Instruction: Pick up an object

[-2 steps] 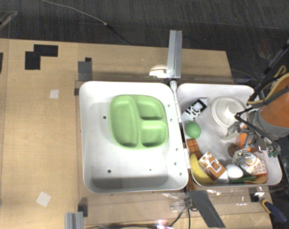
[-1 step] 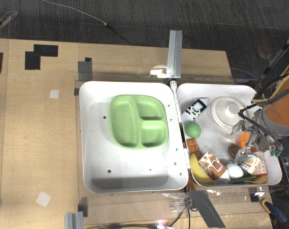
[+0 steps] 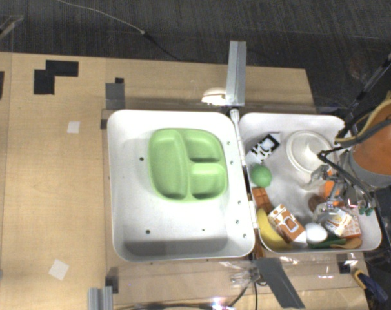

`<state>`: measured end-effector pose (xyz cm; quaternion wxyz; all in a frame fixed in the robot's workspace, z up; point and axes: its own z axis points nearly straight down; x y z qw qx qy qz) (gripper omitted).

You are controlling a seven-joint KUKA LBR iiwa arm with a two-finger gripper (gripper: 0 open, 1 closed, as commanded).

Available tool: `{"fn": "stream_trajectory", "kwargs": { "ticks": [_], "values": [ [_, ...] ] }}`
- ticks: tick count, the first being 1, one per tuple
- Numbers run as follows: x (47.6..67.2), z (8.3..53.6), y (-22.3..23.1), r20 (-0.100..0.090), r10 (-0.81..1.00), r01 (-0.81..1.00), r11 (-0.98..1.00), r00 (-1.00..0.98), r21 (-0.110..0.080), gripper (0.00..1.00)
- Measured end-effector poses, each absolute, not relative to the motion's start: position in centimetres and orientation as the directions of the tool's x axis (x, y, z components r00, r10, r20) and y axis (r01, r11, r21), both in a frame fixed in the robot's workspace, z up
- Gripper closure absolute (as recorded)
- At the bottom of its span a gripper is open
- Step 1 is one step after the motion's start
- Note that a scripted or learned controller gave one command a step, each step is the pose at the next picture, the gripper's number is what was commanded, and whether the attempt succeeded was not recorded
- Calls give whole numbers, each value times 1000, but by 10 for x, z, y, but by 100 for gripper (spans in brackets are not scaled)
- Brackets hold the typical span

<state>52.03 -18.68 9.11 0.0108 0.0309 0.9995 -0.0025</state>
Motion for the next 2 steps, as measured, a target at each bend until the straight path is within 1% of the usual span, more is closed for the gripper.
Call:
{"fn": "stream_trajectory", "kwargs": {
  "ticks": [1, 2],
  "values": [
    [514, 91, -186, -23, 165, 165, 986, -986, -1, 0],
    [501, 91, -161, -23, 337, 338, 941, -941, 1, 0]
  ]
}}
